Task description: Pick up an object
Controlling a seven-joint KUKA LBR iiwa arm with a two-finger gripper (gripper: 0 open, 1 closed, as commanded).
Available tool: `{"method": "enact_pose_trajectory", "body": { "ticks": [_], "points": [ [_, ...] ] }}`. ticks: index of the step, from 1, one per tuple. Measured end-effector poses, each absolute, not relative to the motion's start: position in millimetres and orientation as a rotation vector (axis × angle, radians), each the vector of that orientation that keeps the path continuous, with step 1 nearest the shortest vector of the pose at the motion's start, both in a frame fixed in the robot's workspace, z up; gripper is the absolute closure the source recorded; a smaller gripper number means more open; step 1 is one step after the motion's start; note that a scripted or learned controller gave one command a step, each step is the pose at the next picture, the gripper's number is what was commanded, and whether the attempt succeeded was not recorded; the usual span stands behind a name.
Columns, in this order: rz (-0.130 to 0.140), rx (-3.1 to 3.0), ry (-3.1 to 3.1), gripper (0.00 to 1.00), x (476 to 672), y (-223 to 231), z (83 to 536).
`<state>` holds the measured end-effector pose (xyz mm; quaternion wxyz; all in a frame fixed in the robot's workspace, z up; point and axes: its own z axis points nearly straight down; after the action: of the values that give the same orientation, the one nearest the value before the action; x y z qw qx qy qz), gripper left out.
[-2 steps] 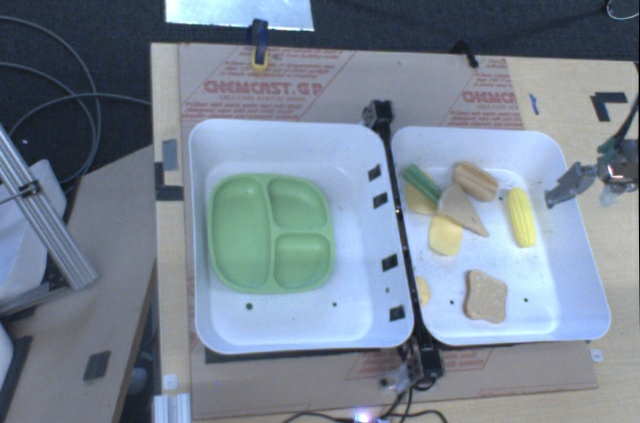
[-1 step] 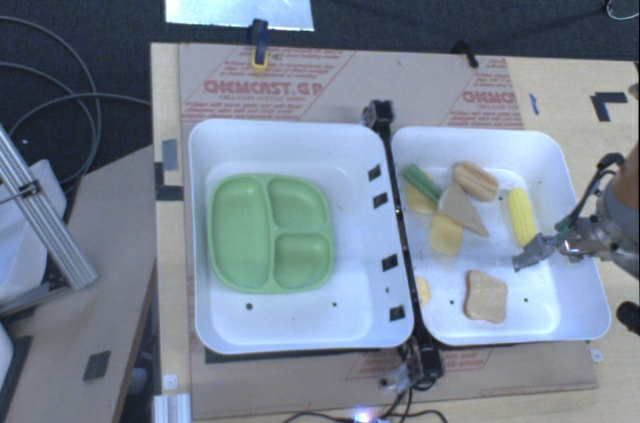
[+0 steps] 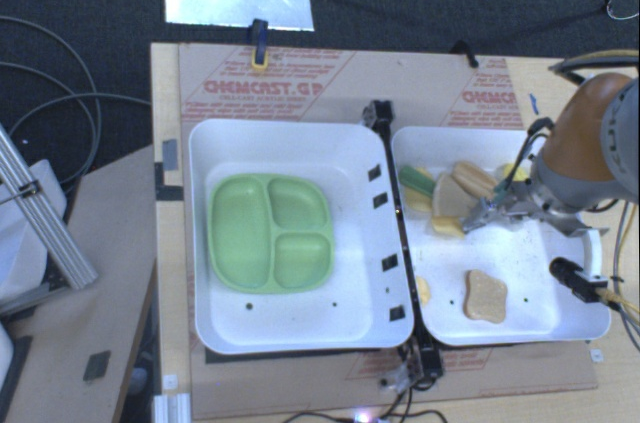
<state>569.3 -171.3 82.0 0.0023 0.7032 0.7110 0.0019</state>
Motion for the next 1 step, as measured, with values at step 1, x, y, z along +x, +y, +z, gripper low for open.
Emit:
{"method": "enact_pose_trajectory", "body": {
  "ticks": [1],
  "points": [
    [-0.001,2.219,2.236,0.00,483.1,-94.0,89.7]
  ]
}}
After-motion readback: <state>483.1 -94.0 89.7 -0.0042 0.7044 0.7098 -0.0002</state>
